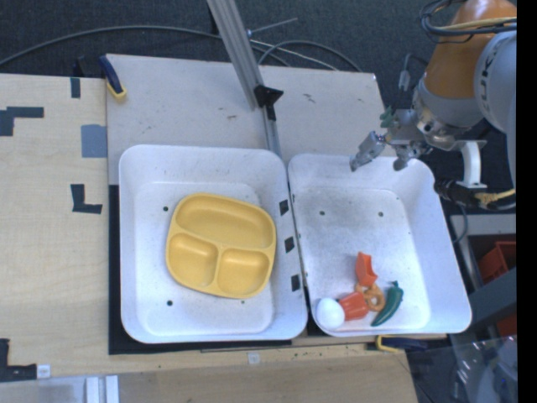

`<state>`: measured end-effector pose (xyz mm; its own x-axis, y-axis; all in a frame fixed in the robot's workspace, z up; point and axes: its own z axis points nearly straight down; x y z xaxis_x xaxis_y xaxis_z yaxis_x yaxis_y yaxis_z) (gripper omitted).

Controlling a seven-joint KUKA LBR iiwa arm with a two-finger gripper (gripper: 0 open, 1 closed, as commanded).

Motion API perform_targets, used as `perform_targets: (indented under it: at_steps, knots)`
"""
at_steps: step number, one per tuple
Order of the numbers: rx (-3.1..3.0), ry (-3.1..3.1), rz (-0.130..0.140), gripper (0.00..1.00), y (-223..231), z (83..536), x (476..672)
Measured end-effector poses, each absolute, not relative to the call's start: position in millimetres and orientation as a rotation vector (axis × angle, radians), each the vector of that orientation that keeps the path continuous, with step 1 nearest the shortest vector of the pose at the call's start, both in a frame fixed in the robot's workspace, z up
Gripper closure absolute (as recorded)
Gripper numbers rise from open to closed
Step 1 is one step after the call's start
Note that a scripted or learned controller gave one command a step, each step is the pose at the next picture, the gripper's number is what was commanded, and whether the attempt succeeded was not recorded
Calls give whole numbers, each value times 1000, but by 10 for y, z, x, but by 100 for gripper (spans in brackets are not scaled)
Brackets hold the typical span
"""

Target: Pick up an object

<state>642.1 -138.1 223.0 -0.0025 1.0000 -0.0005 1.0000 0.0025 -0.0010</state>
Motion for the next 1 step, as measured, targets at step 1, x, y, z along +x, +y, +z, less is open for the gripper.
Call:
perform_targets:
  at_steps: [1]
  knots:
    - [-2218,-2224,2,0,-1382,2230,6421]
